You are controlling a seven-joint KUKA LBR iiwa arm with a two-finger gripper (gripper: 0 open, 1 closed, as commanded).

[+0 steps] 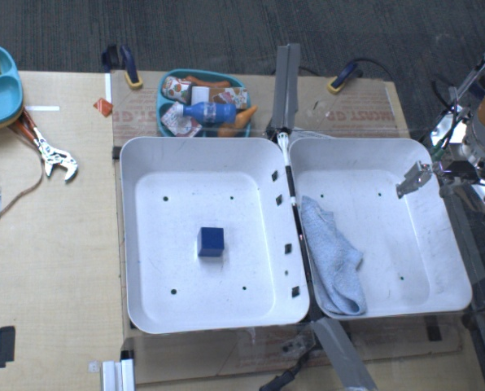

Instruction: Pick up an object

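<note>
there's a small dark blue cube sitting flat in the left bin, my fingers over the right bin, can't tell if they're apart

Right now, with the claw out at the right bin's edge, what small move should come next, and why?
Probably swing the claw left and down toward the cloth. The claw hangs over the right bin's upper right part with nothing under it, while the cloth lies along that bin's left wall, the nearest thing. The blue block sits in the left bin, farther off.
</note>
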